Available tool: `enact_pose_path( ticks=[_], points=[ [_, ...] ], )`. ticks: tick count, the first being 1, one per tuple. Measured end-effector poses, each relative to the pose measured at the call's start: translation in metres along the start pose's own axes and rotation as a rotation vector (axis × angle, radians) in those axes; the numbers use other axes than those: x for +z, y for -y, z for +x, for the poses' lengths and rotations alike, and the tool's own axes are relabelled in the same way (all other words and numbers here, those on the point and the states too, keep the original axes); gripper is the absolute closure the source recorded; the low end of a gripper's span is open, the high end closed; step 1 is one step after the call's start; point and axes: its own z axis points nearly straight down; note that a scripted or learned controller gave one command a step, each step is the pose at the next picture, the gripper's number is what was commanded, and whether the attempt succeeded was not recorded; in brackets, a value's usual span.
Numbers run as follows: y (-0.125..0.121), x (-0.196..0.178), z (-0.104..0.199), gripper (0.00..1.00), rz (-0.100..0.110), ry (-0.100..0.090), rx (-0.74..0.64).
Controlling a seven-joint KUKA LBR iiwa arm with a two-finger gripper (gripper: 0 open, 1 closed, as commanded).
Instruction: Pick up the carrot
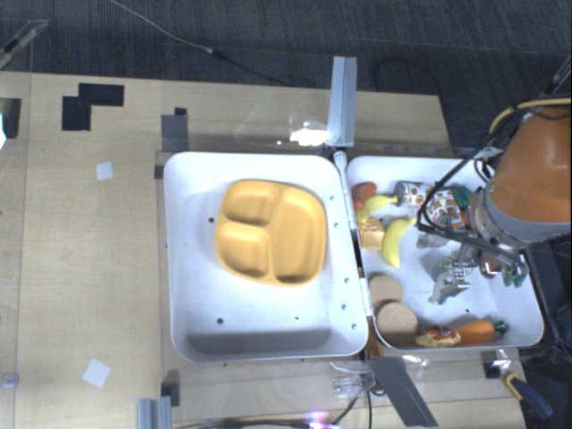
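Note:
The orange carrot (475,332) with a green top lies along the near edge of the right bin (533,325), close to its near right corner. My gripper (450,284) hangs over the middle of that bin, a little up and to the left of the carrot and apart from it. The arm's orange band (534,172) fills the bin's right side.
The right bin also holds a yellow banana (394,241), a small box (444,210), round brown pieces (397,315) and other toy food along its left side. A yellow divided plate (272,231) sits in the left bin (192,320). A metal post (343,101) stands behind the bins.

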Motion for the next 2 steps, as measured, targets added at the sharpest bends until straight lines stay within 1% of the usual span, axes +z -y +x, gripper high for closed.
enact_pose_path(
  ticks=[1, 2],
  points=[
    [-0.072, 0.003, 0.013, 0.0, -0.003, -0.001, 0.065],
    [-0.014, 0.09, 0.012, 0.0, 0.001, 0.011, 0.124]
  ],
)
